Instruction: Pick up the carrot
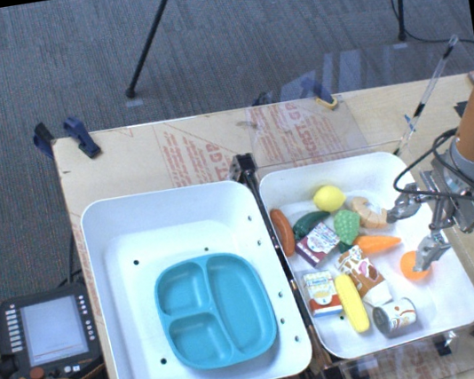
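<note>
Camera view shows the carrot [378, 242] lying in the right bin [376, 162], right of centre, between a green strawberry-like toy [347, 226] and an orange disc [414, 264]. The gripper [417, 233] hangs at the bin's right side, fingers spread wide, one near the carrot's tip, one over the disc, nothing between them. Judged from this, the grasp and lift are both left to do.

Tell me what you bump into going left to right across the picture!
Black handheld screen controller → blue plastic divided plate in the left white bin → brown sausage toy → yellow lemon toy → orange carrot toy → round orange fruit toy → robot gripper.
</note>
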`<control>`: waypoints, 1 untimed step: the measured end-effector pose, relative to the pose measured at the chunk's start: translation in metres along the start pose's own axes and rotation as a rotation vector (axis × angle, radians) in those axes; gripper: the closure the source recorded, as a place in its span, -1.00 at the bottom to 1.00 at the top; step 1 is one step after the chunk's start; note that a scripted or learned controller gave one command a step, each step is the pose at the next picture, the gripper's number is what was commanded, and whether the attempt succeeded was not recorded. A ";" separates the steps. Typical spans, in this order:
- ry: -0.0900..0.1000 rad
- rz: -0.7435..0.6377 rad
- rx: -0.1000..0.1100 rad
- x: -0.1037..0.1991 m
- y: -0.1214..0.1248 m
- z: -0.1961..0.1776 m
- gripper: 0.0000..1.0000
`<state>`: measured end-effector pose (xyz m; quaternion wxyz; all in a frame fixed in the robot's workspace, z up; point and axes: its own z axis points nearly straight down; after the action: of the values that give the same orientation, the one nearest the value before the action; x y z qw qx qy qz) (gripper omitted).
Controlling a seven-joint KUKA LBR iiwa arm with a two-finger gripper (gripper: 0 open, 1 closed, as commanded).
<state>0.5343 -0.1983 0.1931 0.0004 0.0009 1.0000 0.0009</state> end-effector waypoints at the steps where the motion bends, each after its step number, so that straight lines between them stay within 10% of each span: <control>1: -0.020 0.193 0.006 -0.061 -0.016 0.097 -1.00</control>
<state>0.5958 -0.2140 0.0963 0.0103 0.0971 0.9952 -0.0020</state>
